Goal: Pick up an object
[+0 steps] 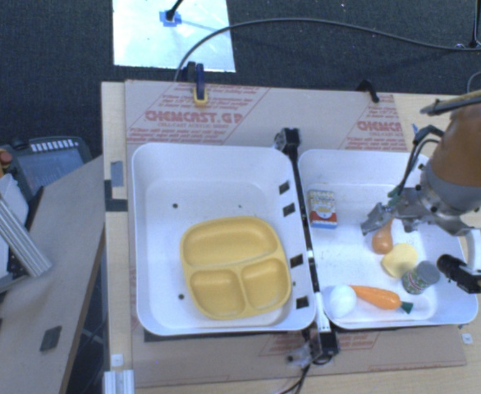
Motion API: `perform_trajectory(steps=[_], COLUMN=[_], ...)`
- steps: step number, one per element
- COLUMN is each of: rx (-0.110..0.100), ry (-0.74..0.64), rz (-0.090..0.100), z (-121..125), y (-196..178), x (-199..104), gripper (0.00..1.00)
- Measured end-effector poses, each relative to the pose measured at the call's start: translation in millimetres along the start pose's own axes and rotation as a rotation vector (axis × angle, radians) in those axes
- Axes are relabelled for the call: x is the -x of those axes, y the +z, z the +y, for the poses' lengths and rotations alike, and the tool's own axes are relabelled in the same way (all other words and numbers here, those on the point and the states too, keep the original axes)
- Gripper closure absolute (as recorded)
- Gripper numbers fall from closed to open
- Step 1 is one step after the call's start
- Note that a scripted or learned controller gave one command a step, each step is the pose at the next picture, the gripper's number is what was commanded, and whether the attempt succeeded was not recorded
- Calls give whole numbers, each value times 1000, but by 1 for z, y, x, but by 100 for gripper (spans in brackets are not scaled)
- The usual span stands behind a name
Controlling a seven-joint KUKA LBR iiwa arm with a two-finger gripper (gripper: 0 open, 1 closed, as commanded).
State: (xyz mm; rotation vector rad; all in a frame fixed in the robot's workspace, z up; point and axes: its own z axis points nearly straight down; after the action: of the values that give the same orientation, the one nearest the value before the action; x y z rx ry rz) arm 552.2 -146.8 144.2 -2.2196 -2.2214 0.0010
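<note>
The right bin [347, 167] holds several small items. A small red, white and blue carton [322, 208] stands near its left wall. An orange-brown rounded piece [382, 240] lies mid-bin, with a pale yellow piece [399, 260] just below it. A small grey can [419, 277] sits to the right of the yellow piece. A carrot [377, 297] and a white ball [340, 300] lie along the front wall. My gripper [386, 220] hangs low, right over the top of the orange-brown piece and partly covering it.
The left bin [158, 187] holds a yellow divided tray [234, 265]. Black clips line the divider between the bins [300, 228]. The arm's grey body and orange band [462, 154] cover the right bin's right side. A black attachment [462, 273] juts out near the can.
</note>
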Motion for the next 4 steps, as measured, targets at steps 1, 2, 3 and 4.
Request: perform_trajectory(steps=[1, 2, 3, 4], rx=[5, 10, 5, 5], ry=[0, -3, -3, -8], rz=[-2, -3, -2, 0], z=[1, 4, 5, 12], y=[-13, -78, -96, -105], x=[1, 1, 1, -51], gripper=[100, 100, 100, 100])
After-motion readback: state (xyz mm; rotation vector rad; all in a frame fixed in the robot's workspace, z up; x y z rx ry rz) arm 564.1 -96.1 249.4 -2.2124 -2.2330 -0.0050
